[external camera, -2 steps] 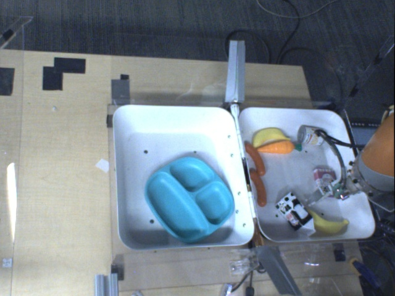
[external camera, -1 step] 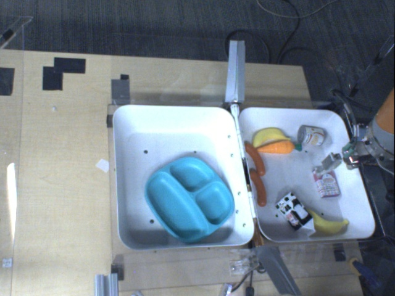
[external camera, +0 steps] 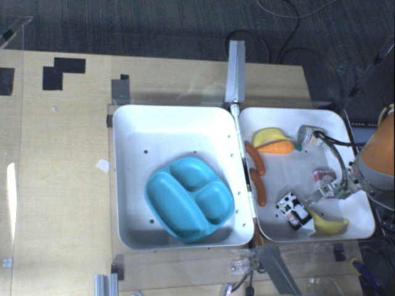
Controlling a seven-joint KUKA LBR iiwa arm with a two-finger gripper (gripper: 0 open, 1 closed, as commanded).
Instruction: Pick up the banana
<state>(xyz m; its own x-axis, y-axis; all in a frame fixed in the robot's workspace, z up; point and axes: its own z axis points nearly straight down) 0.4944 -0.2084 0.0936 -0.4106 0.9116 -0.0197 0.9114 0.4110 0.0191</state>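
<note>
The banana (external camera: pixel 328 224) lies at the right bin's (external camera: pixel 308 114) near edge, touching a black-and-white block (external camera: pixel 291 209), so it is best gripped across its free middle; the gripper (external camera: pixel 330 189) state cannot be told.

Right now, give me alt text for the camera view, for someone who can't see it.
A banana lies at the near edge of the right bin, with the tool just above it. That bin also holds a carrot and sausages; the left bin holds a blue divided tray.
</note>
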